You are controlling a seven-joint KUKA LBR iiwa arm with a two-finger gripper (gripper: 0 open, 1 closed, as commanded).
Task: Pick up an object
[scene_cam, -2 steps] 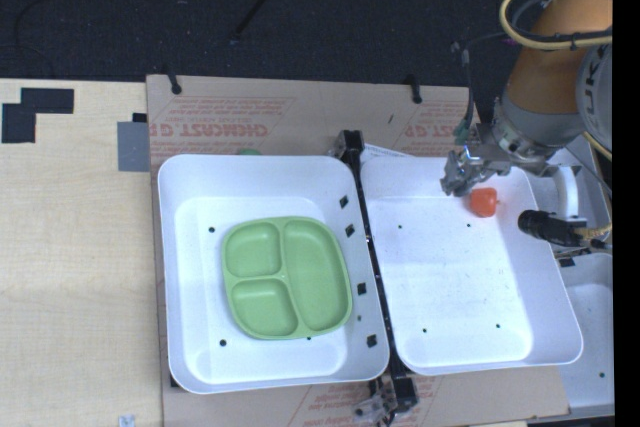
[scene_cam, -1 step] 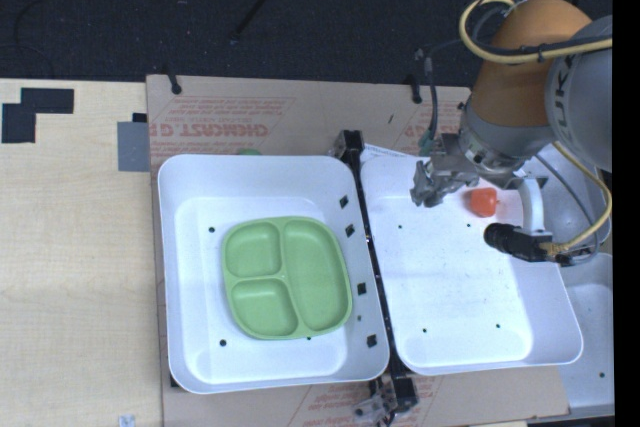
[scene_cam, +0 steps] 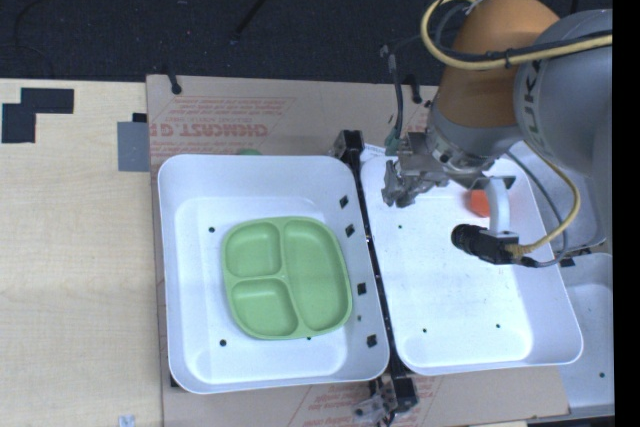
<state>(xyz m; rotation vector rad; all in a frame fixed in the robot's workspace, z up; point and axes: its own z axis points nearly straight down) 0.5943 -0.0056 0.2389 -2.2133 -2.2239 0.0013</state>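
Currently, the arm [scene_cam: 560,105] reaches in from the right and places the claw [scene_cam: 400,185] over the upper left part of the right bin [scene_cam: 470,315], close to the divider between the two bins. The view does not show how wide the claw stands, so its state cannot be told; nothing is seen held in it.

Candidate objects:
- A green divided plate [scene_cam: 285,275] with three compartments lies flat near the centre of the left bin [scene_cam: 190,185], well apart from the claw.
- A small orange object [scene_cam: 479,203] lies in the upper part of the right bin, to the right of the claw and partly hidden by the wrist. Its shape cannot be told.

Both bins sit side by side on a cardboard sheet [scene_cam: 260,120] on the pale wooden counter [scene_cam: 70,265].
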